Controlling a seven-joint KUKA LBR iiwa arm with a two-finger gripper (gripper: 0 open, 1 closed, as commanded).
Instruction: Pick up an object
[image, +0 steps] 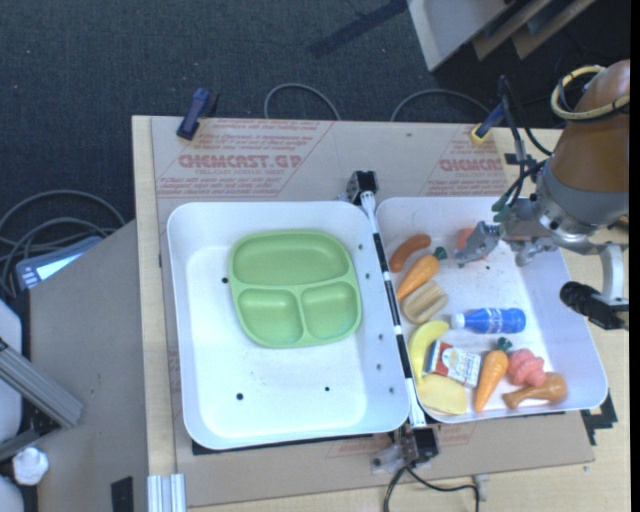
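- Partly hidden behind the gripper (478, 247): a small red item (466, 238), kind unclear.
- Cut off at the frame's right edge: the arm (595, 150) above that gripper.

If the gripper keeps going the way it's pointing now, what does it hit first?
The gripper points toward the view's left, low over the right bin. Next along that line is probably the orange carrot or the sausage; depth is unclear, so it may pass above them.

- We read "CHEMCAST GP" in red, printed upside down, on the brown board (250, 160) behind the left bin.
- We see the same red lettering on the board behind the right bin, near the top right, partly hidden.
- We cannot make out the packet (458, 362) print or the bottle (490, 321) label.
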